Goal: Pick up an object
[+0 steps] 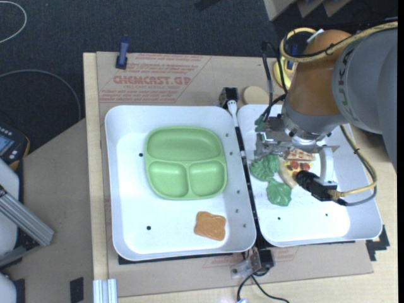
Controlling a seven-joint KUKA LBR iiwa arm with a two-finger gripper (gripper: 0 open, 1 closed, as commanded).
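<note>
— While the arm (315, 87) leans in from the right, where do you have the pincer (273, 145)?

— I have it low over the right bin (315, 226), at that bin's left side, near the wall it shares with the left bin (120, 188). The wrist covers it from above, so I cannot tell how far the pincer is open, or whether it has hold of anything.

— What lies around it?

— A green leafy piece (265, 167) lies just below the pincer in my view. It is so close that I cannot tell whether the two touch. A second green piece (279, 193) lies just beside the first, nearer the front of the bin. A pale flat piece with red spots (295, 167) lies to their right, partly under the wrist. All three are in the right bin.

— And the other bin?

— A green divided plate (186, 163) with three compartments sits flat in the middle of the left bin. An orange-brown piece (210, 225) lies toward that bin's front right corner, apart from the plate. Both bins stand side by side on the surface (158, 81), which is a brown sheet with red lettering.
</note>
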